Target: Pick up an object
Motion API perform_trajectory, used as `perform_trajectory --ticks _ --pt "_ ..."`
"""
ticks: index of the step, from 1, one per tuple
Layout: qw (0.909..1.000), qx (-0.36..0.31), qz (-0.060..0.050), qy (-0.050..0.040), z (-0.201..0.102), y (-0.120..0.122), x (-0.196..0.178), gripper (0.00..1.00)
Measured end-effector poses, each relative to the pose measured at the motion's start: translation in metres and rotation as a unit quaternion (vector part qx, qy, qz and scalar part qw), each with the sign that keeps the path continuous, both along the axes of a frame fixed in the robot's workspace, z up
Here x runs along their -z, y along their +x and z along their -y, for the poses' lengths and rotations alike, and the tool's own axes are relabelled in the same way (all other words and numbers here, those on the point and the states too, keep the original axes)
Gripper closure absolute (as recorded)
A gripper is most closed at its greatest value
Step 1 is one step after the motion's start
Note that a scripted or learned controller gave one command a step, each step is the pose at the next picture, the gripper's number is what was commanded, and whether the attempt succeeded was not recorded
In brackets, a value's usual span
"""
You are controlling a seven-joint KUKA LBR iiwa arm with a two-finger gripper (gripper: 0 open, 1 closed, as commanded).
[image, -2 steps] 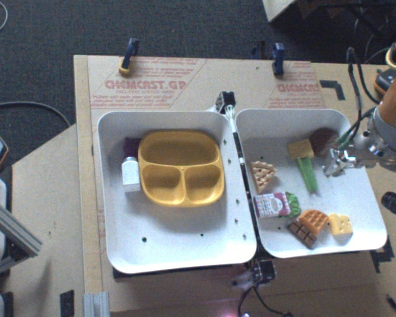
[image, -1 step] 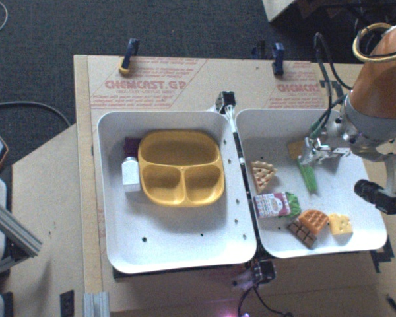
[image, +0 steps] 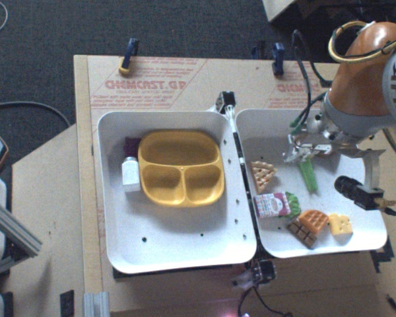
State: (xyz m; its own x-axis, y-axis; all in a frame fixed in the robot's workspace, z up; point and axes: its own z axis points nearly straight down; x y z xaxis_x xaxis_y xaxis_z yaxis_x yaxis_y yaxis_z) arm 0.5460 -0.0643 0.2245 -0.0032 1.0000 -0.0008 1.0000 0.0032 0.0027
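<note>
Camera view shows the gripper (image: 302,147) low over the right bin (image: 270,127), with a slim green stick (image: 308,175) just below and beside it; whether it has that stick, and how wide it stands, I cannot tell. The stick looks like a light, stiff plastic toy, probably smooth, so it is best taken across its narrow width near the middle.

Close by in the same bin lie a waffle wedge (image: 263,174), a small pink carton (image: 272,205) touching something green, a square waffle (image: 311,222) beside a dark block (image: 299,232), and a yellow cheese piece (image: 341,225). All seem small, light play food that could slide on the smooth white floor.

Left of the divider, the other bin (image: 178,246) holds a yellow divided tray (image: 181,167) with a white bottle (image: 131,175) at its side. Both bins rest on a brown board (image: 152,78) clamped at the back, with dark carpet (image: 53,32) around it.
</note>
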Motion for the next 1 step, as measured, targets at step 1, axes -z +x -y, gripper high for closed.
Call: perform_trajectory --ticks 1 --pt "1.0000 0.001 -0.001 0.0006 -0.0106 -0.0071 -0.0077 1.00"
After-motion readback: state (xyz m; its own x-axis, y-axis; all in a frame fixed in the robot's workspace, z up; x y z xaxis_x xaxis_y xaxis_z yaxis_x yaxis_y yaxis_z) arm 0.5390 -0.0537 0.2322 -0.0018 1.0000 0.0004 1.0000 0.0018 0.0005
